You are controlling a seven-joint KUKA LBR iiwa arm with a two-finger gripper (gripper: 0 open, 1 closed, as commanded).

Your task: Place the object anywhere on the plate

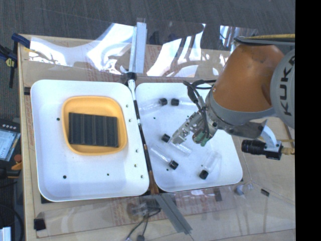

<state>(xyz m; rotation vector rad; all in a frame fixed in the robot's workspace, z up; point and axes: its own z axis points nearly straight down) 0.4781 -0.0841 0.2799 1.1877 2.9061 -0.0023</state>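
Hanging low over the right bin [228, 172], the gripper [181, 137] is pointing down and toward the left, its metallic fingers reaching toward the middle of that bin's floor; whether they are spread or closed cannot be made out, and nothing is visibly sitting between them. Just beside the tips, a small clear vial with a black cap [165, 138] is lying on the white floor, apart from the gripper as far as can be told. Slightly nearer the front edge, another clear vial [165, 159] is lying at a slant with its black cap pointing toward the front right. Further right, a third vial [208, 165] is resting with its black cap toward the front edge. Toward the back of the same bin, two more black-capped pieces [169, 102] are sitting close together. Behind the gripper, the grey arm with its orange band [248, 82] is reaching in from the right and covering the bin's far right corner. Across the divider, the left bin [45, 174] is holding the yellow plate [93, 125], which is lying flat near its middle with a dark ribbed insert [94, 129] on top, well apart from all the vials.
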